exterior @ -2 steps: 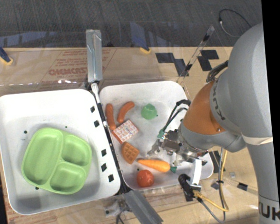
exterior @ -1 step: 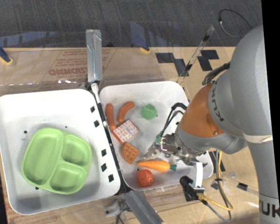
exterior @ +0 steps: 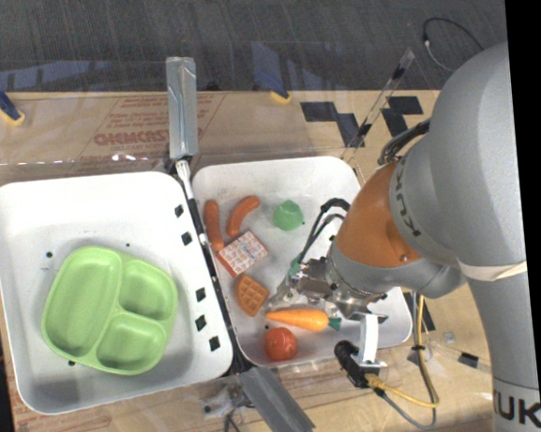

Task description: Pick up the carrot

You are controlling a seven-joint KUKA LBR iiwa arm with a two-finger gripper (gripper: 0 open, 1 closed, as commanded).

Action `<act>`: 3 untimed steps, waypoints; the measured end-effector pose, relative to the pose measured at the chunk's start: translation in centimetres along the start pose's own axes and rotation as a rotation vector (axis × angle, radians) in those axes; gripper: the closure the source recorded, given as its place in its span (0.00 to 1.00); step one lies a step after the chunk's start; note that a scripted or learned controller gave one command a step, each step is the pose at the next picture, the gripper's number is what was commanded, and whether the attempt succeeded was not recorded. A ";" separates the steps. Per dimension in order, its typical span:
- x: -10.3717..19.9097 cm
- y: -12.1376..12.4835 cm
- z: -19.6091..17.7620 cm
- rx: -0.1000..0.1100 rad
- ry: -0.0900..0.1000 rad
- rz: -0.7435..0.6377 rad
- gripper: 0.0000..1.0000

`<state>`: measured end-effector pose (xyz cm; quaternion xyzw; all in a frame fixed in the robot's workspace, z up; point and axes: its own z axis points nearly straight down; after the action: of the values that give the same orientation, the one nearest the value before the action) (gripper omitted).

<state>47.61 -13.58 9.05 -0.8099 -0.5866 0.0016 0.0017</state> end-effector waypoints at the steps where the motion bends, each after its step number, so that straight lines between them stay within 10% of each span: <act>1: -0.1 -0.1 -0.7 0.005 -0.003 -0.001 1.00; 2: -0.1 -0.1 -0.7 0.005 -0.003 -0.001 0.00; 3: 0.1 -0.2 0.0 0.003 0.000 0.035 0.00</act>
<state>47.48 -13.44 9.04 -0.8200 -0.5724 0.0025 0.0028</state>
